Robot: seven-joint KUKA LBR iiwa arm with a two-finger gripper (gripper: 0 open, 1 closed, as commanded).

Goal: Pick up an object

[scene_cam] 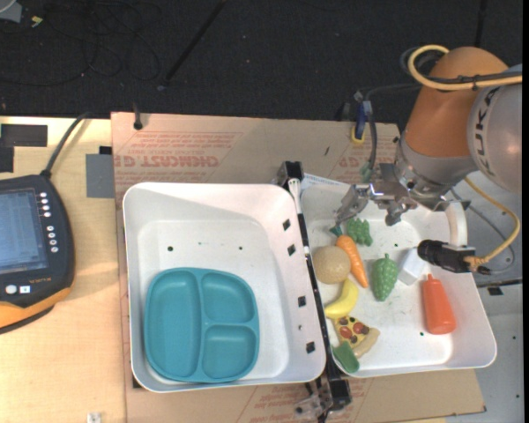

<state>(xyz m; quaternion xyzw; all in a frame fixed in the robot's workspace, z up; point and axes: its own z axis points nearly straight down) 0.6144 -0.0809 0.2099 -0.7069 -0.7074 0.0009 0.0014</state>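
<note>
A teal divided tray (202, 324) lies in the left white bin (159, 210), both bins rest on a cardboard sheet (212, 152) over the wooden worktop (88, 324), and a black-and-orange handheld control pendant (18, 236) sits at the far left.

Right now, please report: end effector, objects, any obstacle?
End effector open, holding nothing, above right white bin. Small green plastic broccoli just below it. Orange plastic carrot touching beside.
</note>
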